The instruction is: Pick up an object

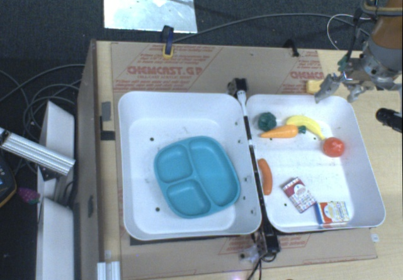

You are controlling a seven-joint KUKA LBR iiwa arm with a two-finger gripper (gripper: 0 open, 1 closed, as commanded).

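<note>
- The gripper (343,85) hangs above the far right corner of the right bin (364,172), spread wide and holding nothing.
- The carrot (280,133), banana (305,124) and tomato (334,146) lie near it in that bin.
- The carrot touches the banana, so 1 grab could knock both away.

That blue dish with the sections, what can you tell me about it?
The blue tray is a light blue divided plate, rounded at the corners, and looks like smooth plastic. It has three shallow compartments: a long one along one side and two smaller ones beside it. It lies flat and turned at a slant on the floor of the left white bin, near the bin's middle, and touches the bin alone. It sits apart from the bin's walls.
</note>
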